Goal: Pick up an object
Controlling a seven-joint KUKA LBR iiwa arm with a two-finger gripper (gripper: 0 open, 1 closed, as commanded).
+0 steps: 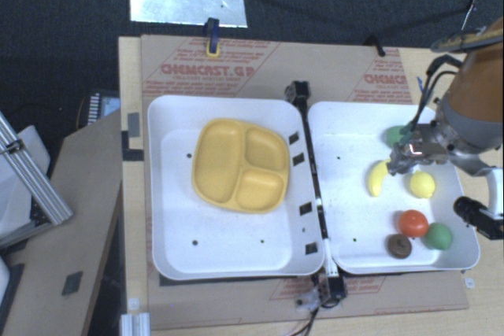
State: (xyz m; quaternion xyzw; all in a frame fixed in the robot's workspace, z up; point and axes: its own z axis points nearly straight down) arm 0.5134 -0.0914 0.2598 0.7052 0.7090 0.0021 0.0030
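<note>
Left bin (169,248) carries a yellow divided plate (240,164) at centre. Right bin (346,248) carries toy food: banana (377,178) at 9 o'clock, lemon (423,184), tomato (413,223), green fruit (439,236), brown piece (399,246) toward 5 o'clock. Pincer (404,159) hovers just above the banana; grip state cannot be told.

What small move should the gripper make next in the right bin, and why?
Probably a short descent with a slight shift toward the banana-shaped yellow piece. The gripper sits just above and right of it, with the round yellow piece close on the other side, so centring first would likely avoid nudging both. Whether its fingers are open is unclear.
</note>
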